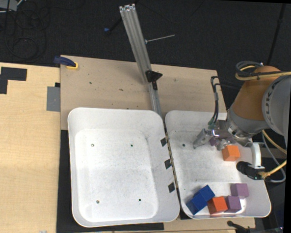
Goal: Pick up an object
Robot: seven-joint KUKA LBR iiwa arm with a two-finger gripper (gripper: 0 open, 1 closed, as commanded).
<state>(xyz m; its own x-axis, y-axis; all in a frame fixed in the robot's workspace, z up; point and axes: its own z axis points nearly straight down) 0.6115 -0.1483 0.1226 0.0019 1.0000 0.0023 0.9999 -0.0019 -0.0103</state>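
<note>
Hovering over the right-hand bin (184, 126), right of centre in the frame, the end effector (209, 138) sits low near the bin floor, and whether it is spread or pressed together, I cannot tell; its metal parts blur into a small purple shape there. Just to its right lies an orange block (231, 153), touching or nearly touching the wrist hardware, but nothing is visibly pinched.

Down in the lower right corner of that bin huddle a blue block (201, 199), a second orange block (218, 205) and two purple blocks (234, 203), (239, 189), packed close together. They all look like small, rigid, light cubes with flat faces, probably foam or wood, nothing fragile. The sensible hold, I judge, is across two opposite flat sides; the loose orange block offers freer access than the crowded cluster.

The arm (264, 103) covers the bin's right rim, and the purple bit at the end effector is too small to identify. The left bin (76, 119) sits on the tabletop (103, 81) alongside.
</note>
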